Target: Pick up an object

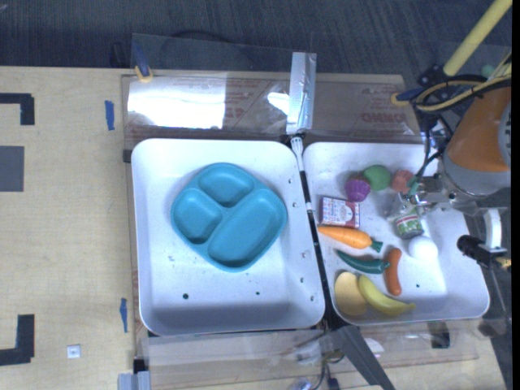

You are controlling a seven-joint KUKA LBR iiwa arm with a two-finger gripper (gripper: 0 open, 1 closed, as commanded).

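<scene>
Claw (413, 205) approx. over clear packet (409, 222) in rt bin (463, 295) (grip state unclear, cannot tell)

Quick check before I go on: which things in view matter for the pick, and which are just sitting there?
For the pick, all in the right bin:
carrot
banana
purple fruit
green ball
pink carton
claw, above that bin

Just sitting there:
blue divided plate in the left bin
blue tape marks on the bench

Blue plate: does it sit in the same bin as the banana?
No. The blue plate lies alone in the left bin, while the banana lies in the right bin among the other toy foods.
</scene>
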